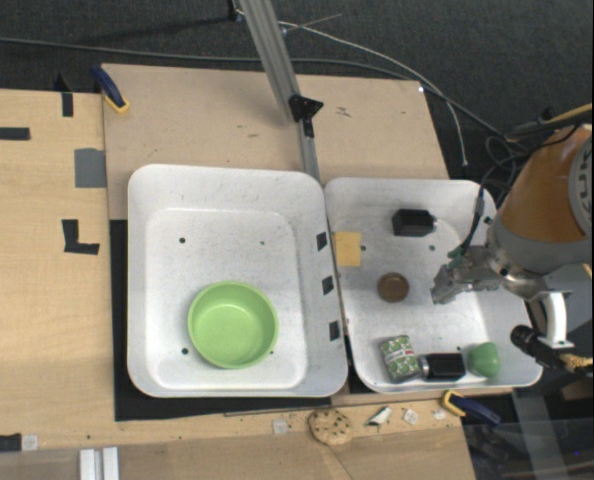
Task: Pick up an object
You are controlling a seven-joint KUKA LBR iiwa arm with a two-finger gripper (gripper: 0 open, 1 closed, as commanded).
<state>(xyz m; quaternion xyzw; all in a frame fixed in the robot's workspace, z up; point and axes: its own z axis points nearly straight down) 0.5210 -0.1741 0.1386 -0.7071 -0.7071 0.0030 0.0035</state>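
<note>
At the right edge of the frame is the rounded grey robot arm with a broad orange band above its wrist. Thin dark cables run beside it, and the small grey metal two-finger gripper looks angular.

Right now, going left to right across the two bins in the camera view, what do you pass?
Green bowl → tan block → brown ball → black box → hand → green object.
</note>
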